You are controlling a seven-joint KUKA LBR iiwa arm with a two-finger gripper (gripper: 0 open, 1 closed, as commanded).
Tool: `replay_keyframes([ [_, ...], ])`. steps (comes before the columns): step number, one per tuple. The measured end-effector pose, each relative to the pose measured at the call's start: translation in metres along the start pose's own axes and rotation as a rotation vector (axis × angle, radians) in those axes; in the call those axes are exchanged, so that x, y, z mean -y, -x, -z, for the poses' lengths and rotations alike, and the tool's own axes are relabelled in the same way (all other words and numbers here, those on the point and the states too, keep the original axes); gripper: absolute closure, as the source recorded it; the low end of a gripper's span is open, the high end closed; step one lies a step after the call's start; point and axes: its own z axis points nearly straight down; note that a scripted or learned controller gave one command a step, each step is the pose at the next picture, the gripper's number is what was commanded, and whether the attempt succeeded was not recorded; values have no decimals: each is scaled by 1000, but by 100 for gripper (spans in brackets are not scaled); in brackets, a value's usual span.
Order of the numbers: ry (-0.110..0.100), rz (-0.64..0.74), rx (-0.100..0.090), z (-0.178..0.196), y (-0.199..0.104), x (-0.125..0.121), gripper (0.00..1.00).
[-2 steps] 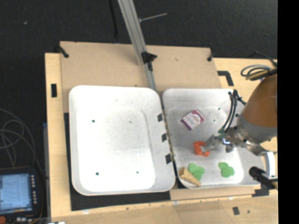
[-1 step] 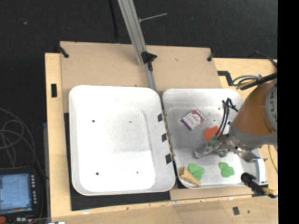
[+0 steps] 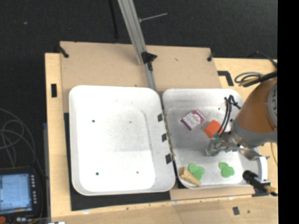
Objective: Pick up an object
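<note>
Gripper (image 3: 214,148) low in right bin (image 3: 177,101), finger state unclear; orange block (image 3: 212,128) just above it, purple packet (image 3: 192,119) up-left.

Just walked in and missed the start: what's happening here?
The arm reaches into the right bin, its gripper low on the floor just below an orange block. A purple packet, two green pieces and a tan piece lie loose. Nothing looks picked up yet.

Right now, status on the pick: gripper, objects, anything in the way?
Gripper low in right bin, nothing seen between its fingers. Orange block just beside it; purple packet, two green pieces apart. Nothing blocking.
</note>
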Motion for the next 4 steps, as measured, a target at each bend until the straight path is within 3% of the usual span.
replay_keyframes([
  [2, 0, 14, 1, 95, -2, -13, 100],
  [3, -4, 18, -3, 100, -60, -38, 100],
  [4, -5, 18, -3, 99, -116, -45, 100],
])
